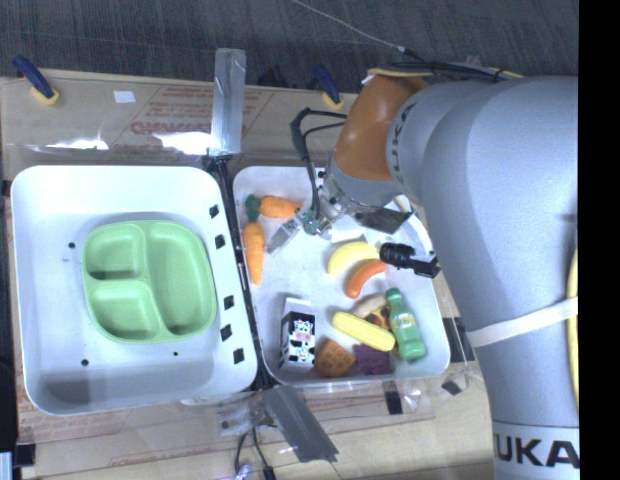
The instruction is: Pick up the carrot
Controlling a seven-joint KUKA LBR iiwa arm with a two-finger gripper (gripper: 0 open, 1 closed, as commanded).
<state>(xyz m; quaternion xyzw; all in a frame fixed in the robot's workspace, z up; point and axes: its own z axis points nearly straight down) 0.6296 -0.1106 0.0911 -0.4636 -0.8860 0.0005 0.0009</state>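
Carrot (pixel 253 252): lies along right bin's (pixel 426 236) left wall, long axis up-down, green top at the far end.
Right bin: second carrot (pixel 276 207), banana (pixel 350 255), milk carton (pixel 300 339), green bottle (pixel 405 324).
Left bin (pixel 30 238): green divided plate (pixel 148 279).
Gripper (pixel 300 226): just right of carrot, fingers spread, pinching nothing.

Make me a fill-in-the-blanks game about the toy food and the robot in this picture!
1. The green divided plastic plate lies in the ____ white bin.
2. The long orange toy carrot lies against the ____ wall of the right white bin.
3. The small milk carton with a cow print stands beside a ____ toy corn cob.
4. The green plastic bottle has a ____ cap.

Missing words: left; left; yellow; red
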